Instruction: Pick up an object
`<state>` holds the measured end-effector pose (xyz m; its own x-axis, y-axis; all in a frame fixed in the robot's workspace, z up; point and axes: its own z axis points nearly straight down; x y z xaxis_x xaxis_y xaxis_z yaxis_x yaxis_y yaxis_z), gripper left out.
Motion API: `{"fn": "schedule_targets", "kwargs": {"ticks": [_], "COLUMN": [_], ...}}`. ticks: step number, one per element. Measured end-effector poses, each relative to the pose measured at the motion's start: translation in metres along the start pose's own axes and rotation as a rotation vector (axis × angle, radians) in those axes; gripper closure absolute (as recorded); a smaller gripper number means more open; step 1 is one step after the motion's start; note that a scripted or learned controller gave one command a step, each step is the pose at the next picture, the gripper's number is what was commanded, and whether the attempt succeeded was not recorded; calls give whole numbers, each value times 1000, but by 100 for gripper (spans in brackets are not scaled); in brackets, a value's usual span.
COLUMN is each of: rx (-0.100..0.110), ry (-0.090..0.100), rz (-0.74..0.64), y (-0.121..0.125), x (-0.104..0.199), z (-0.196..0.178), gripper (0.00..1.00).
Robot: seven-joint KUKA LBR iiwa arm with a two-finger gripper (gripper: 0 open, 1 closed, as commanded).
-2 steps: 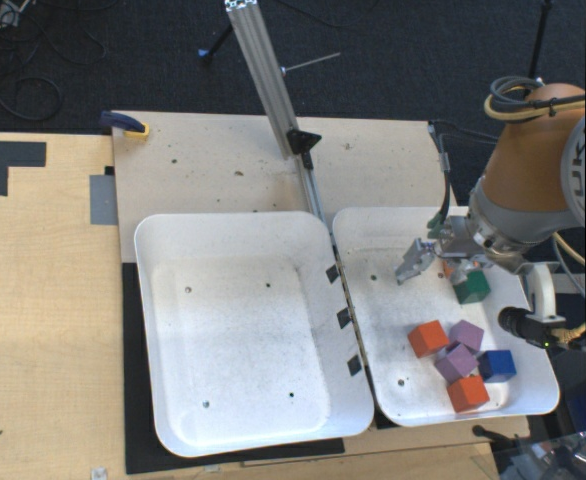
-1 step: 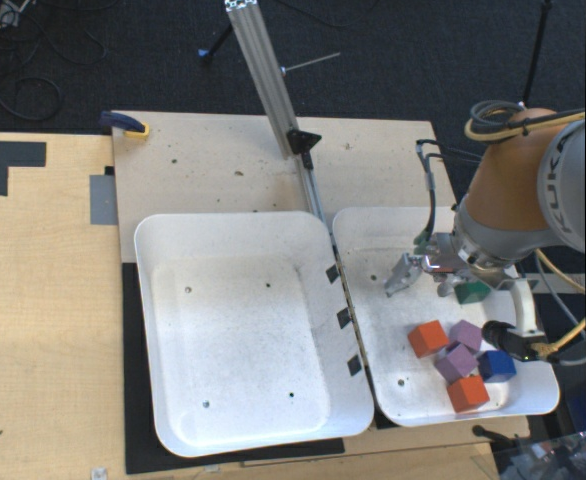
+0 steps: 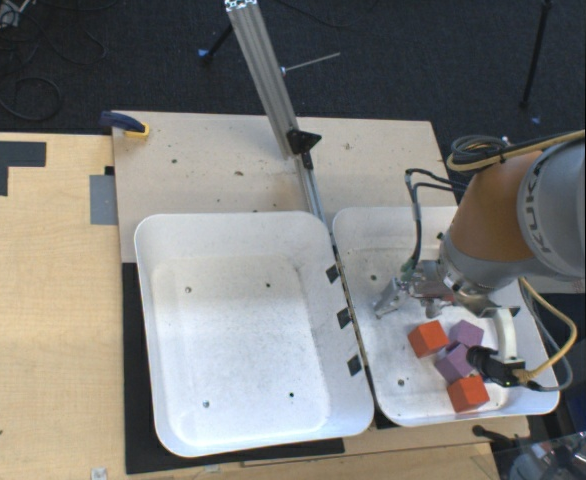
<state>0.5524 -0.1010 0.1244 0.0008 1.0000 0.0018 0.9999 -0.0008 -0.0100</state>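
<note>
In the right bin (image 3: 393,238) lie an orange cube (image 3: 428,339), two purple blocks (image 3: 468,333) (image 3: 455,362) and an orange-red block (image 3: 468,394), clustered near the front right corner. My gripper (image 3: 391,297) hangs over bare bin floor just left of and behind the orange cube, close to the divider between the bins. Its fingers stand open with nothing between them. The grey and orange arm covers the bin's right rear part.
The left bin (image 3: 173,258) lies beside the right one, their rims meeting at small black clips (image 3: 343,317). A slanted aluminium bar (image 3: 273,88) rises behind the bins. A blue-and-yellow tool (image 3: 125,123) rests at the bench's far left corner.
</note>
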Motion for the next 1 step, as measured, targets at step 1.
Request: {"fn": "schedule_targets", "kwargs": {"ticks": [1], "rx": [-5], "ry": [0], "rz": [9], "y": [1], "x": [-3], "z": [-13], "gripper": [100]}}
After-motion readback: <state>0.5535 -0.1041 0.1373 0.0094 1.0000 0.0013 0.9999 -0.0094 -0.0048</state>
